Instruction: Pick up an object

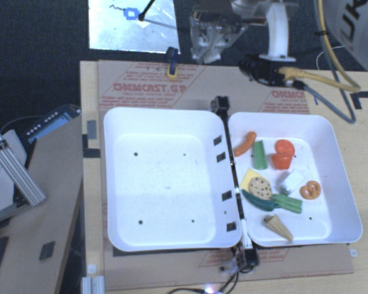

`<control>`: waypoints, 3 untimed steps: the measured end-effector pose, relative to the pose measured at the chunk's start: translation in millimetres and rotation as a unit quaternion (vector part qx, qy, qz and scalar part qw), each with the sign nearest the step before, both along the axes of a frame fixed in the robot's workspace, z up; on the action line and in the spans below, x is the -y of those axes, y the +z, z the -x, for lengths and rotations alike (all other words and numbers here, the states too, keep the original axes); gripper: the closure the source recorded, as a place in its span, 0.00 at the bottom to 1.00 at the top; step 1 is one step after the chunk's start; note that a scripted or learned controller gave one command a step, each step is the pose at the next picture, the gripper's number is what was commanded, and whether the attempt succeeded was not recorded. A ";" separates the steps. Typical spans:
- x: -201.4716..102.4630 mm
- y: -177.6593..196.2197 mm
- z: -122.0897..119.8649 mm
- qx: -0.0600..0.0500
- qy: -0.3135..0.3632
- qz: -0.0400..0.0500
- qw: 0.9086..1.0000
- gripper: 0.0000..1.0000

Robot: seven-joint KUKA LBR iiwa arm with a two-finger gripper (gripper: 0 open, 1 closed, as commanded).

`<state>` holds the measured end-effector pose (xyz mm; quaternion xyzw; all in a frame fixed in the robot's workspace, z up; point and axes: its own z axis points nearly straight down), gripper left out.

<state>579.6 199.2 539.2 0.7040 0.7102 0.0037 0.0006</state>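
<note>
Toys [271, 182] heaped in the right bin [343, 188], well below and slightly right of the tool [210, 48] hanging beyond the bench's far edge; tool's opening impossible to tell.

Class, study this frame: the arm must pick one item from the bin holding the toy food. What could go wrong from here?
1. The cookie, yellow wedge and dark green piece overlap, so a grasp there may catch two items or knock them apart.
2. The cone lies near the right bin's front wall, which may block a finger.
3. The gripper hangs behind both bins, so a long descent may land off target.
</note>
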 end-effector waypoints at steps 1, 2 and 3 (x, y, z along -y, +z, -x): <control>7.2 -5.6 -59.9 -0.002 -0.005 0.003 1.000 1.00; 7.2 -4.7 -89.6 -0.002 -0.005 0.002 1.000 1.00; 1.7 -3.7 -88.7 -0.002 -0.003 0.002 1.000 1.00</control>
